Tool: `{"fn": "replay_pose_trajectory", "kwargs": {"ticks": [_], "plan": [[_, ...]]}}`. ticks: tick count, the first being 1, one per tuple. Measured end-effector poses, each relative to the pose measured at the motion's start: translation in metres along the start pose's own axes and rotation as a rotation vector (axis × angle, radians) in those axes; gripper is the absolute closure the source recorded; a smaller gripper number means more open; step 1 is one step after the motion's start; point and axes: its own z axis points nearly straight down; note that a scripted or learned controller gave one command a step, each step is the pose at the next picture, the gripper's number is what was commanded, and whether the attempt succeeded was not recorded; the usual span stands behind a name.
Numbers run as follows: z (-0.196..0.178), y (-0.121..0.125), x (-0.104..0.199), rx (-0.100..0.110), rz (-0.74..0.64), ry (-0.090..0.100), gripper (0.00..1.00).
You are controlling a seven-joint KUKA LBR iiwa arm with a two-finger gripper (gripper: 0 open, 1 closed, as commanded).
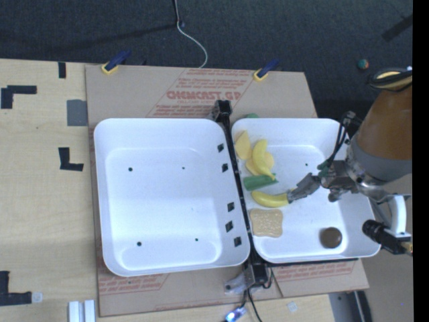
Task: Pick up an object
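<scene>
The gripper (293,194), its jaws' state impossible to tell, noses against a yellow banana (268,198) crowded by green pepper (259,180), risking a glancing, failed grasp.

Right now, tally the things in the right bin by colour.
Yellow: 3, two pieces and a banana
Green: 1, a stick
Tan: 1, a bread slice
Brown: 1, a ball
Total: 6
</scene>
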Motion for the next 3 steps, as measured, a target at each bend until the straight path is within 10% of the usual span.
{"fn": "replay_pose_trajectory", "kwargs": {"ticks": [2,3], "plan": [[0.137,0.036,0.031,0.002,-0.001,0.000,0.00],[0.124,0.035,0.031,0.003,-0.001,0.002,1.00]]}}
